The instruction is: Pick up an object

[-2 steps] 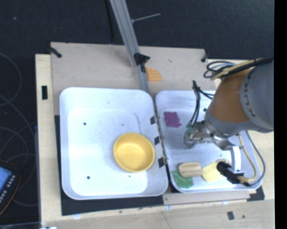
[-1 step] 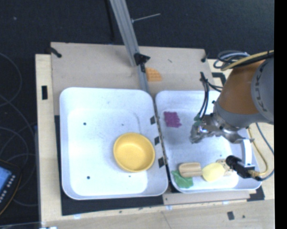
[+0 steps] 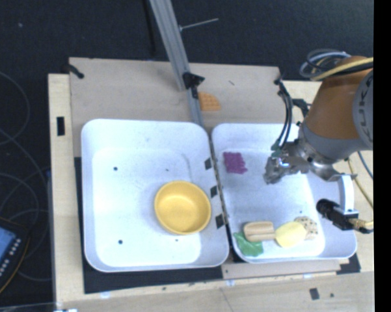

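Gripper (image 3: 275, 171) over right bin (image 3: 325, 252), can't tell jaws' state; nearest target, purple block (image 3: 235, 162), lies flat just left of it, looks light, maybe soft — pinch across its narrow sides.

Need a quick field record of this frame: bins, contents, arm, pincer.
left bin: holds yellow bowl, upright, toward its right side
right bin: purple piece upper left; along front edge green piece, tan block, yellow lump, speckled piece
arm: reaches in from the right, over right bin
pincer: in right bin's upper half, right of purple piece, nothing seen between its fingers
bench: small orange item behind the bins
task state: no object picked up
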Motion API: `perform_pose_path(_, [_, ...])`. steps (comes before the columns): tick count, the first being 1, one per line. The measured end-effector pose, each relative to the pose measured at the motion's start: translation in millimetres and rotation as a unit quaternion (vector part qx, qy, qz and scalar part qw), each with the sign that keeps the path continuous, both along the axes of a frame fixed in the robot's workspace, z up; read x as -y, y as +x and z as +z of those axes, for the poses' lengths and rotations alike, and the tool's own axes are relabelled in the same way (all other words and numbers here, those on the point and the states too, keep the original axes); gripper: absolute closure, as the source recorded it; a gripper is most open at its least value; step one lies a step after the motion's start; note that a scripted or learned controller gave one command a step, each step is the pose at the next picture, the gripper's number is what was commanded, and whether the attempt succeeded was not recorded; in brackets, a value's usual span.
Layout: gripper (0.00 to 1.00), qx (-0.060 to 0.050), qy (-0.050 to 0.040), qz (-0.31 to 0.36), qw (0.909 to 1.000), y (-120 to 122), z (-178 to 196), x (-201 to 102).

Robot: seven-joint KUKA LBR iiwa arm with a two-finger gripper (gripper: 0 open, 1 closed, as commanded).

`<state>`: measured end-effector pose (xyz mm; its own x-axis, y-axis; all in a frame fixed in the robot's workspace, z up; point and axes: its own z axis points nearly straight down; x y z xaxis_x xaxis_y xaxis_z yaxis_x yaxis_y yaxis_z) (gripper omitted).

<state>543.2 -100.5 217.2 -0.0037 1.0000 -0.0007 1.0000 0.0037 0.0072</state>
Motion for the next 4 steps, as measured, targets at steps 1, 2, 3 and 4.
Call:
perform_pose_path(1, [1.00, 0.000, -0.0001, 0.000, 1.0000, -2.2, 44.5, 0.6])
perform_pose_path(2, [1.00, -0.003, 0.0013, 0.002, 1.0000, -7.2, 50.8, -47.5])
perform_pose_path(3, [1.00, -0.003, 0.0003, 0.001, 1.0000, -8.0, 35.3, -99.8])
perform_pose_path(4, [1.00, -0.004, 0.0006, 0.002, 1.0000, -10.4, 22.9, -154.4])
